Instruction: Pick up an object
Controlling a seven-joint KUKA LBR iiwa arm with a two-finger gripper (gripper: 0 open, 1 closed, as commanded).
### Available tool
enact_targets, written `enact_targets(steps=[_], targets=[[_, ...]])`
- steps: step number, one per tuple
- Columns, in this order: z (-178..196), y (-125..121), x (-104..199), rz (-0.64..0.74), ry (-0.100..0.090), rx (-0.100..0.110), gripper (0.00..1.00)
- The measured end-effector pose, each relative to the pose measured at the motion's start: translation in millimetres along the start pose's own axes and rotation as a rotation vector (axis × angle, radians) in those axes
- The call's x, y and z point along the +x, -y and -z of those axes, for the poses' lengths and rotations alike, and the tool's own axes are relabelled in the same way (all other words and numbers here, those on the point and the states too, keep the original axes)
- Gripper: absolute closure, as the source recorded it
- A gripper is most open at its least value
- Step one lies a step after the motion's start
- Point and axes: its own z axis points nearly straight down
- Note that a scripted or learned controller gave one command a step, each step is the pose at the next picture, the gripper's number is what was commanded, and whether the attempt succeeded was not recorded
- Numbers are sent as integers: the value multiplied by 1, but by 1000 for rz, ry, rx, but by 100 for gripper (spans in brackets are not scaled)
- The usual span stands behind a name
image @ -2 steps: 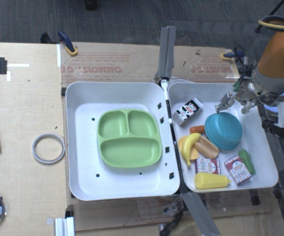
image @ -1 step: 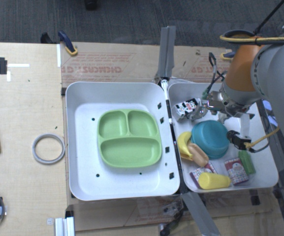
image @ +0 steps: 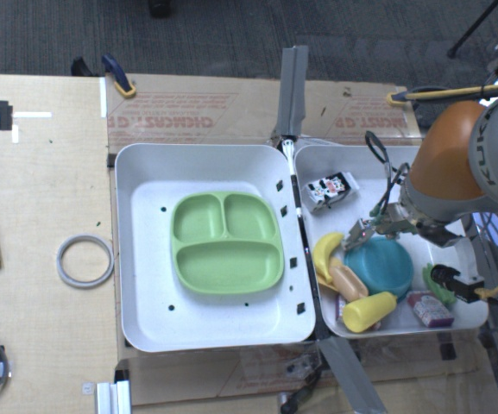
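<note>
My claw (image: pixel 362 231) sits at the rim of one round teal bowl (image: pixel 387 270) near the right edge of the tabletop (image: pixel 41 188), one yellow banana (image: pixel 324 255) beside; apart or together, I cannot tell

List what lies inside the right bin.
Banana, teal bowl, yellow cylinder, tan cylinder, black-and-white packet, pink box, something green. The arm covers the bin's back right corner; whatever lies beneath it or the bowl is hidden.

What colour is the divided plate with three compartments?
Light green. The camera view shows the divided plate best, seen from above.
</note>
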Motion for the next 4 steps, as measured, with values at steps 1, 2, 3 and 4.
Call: enact_targets(steps=[1, 2, 3, 4], targets=[[6, 0, -2, -4, -2, 4, 100], [6, 0, -2, -3, -2, 4, 0], [3, 46, 14, 159, 6, -14, 0], [60, -9, -15, 298, 0, -1, 0]])
